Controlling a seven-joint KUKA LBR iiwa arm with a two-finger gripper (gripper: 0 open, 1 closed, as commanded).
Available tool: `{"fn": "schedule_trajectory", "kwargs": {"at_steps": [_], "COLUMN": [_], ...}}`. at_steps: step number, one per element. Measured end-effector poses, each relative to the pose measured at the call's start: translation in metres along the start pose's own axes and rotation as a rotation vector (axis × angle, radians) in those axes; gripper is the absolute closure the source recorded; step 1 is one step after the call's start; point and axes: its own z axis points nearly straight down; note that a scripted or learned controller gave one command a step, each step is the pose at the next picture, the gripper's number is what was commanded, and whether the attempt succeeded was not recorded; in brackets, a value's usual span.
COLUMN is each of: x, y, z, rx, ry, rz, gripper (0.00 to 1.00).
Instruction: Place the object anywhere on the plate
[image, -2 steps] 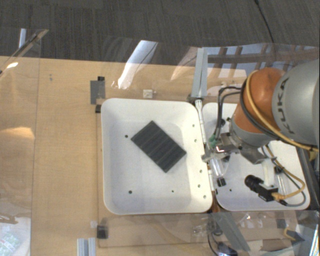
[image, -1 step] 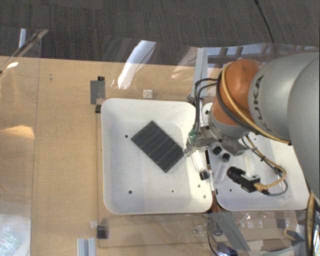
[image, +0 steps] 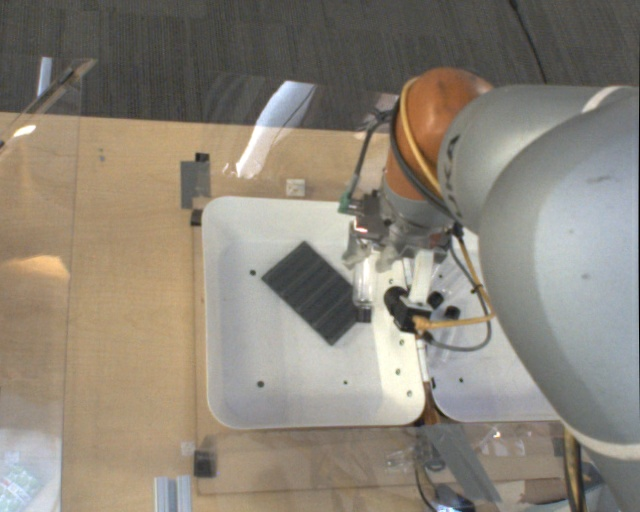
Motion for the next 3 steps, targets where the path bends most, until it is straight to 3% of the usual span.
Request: {"fn": "schedule_trajectory", "kwargs": {"at_steps": [1, 2, 3], "x": [0.031, -0.007, -0.034], "y": [-0.019, 0.001, 0.012], "z": [0.018, 0.000, 0.000], "rx": [-0.001, 0.000, 0.000], "ry": [0.001, 0.000, 0.000], "rz": [-0.094, 0.105, 0.044], "gripper": [1.00, 1.00, 1.00]}}
